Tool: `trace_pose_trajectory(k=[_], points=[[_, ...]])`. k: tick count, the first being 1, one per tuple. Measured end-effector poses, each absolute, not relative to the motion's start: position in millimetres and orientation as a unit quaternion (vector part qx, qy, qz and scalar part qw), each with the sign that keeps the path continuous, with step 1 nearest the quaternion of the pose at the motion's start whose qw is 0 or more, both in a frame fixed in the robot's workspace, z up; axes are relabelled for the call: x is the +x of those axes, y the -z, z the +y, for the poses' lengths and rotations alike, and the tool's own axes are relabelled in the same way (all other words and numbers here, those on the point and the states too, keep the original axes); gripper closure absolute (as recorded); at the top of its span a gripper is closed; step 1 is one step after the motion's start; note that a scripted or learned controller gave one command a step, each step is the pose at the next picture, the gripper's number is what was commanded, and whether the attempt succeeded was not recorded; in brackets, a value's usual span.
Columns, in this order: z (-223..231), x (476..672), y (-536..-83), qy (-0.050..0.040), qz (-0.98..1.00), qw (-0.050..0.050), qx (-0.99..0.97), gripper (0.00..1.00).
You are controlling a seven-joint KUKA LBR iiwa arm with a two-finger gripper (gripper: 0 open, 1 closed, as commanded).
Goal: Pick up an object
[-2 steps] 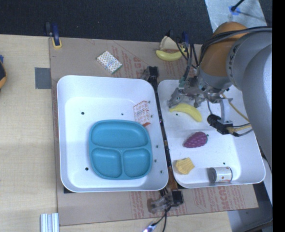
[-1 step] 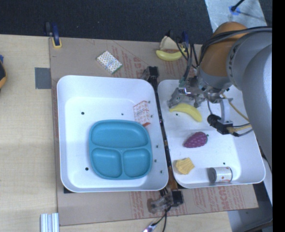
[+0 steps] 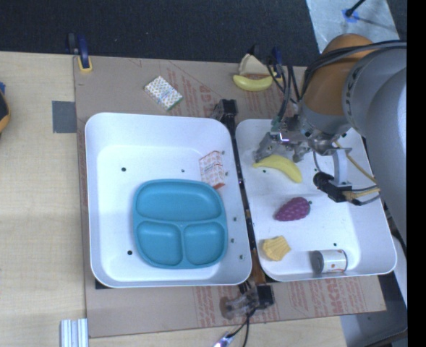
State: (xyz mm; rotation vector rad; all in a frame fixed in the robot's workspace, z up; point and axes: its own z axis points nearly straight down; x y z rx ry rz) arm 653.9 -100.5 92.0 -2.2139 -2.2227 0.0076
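Across the desk (image 3: 32, 194) we see two white bins side by side. Largest in view is the grey arm (image 3: 375, 100) with its orange band, reaching in from the right over the right bin (image 3: 372, 262). Next comes the left bin (image 3: 108, 139), which holds a blue divided plate (image 3: 180, 223) and a small red-and-white packet (image 3: 213, 168) near its right wall. At the right bin's upper left, the gripper (image 3: 281, 147) sits low, just above a yellow banana (image 3: 281, 167); we cannot tell whether its fingers are parted or closed, nor whether they touch the fruit. Smaller items lie apart in the same bin: a purple grape bunch (image 3: 293, 209), a small can (image 3: 328, 261) on its side and a yellow piece (image 3: 275, 249). We judge the pick unfinished: the banana lies on the bin floor, so grasp and lift remain.
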Motion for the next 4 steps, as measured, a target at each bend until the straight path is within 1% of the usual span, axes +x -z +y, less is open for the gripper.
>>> trace_pose_trajectory(k=[2, 4], points=[[-93.4, 656.2, -92.1, -0.0018, -0.709, 0.001, -0.705, 0.0], [-96.9, 656.4, -92.2, -0.0013, -0.709, 0.0, -0.706, 0.0]])
